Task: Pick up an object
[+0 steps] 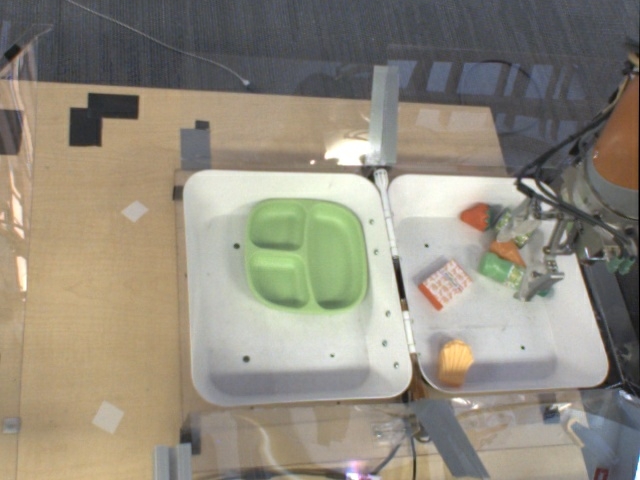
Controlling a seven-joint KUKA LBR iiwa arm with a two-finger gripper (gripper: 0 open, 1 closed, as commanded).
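Note:
The right bin (570, 358) holds several small items. A red-orange strawberry-like toy (477, 216) lies near the back, and a green toy with an orange end (498, 264) lies right of centre. A red-and-white packet (445, 283) rests in the middle and a yellow-orange ridged piece (455, 361) near the front wall. My gripper (528, 256) hangs low at the bin's right side, open. One finger is behind the green toy's right end and the other in front of it. I cannot tell whether they touch it.
The left bin (215, 368) carries a light green divided plate (305, 254). A metal divider post (385, 108) stands behind the seam between the bins. Black cables (555, 168) trail from the wrist over the right bin's back corner.

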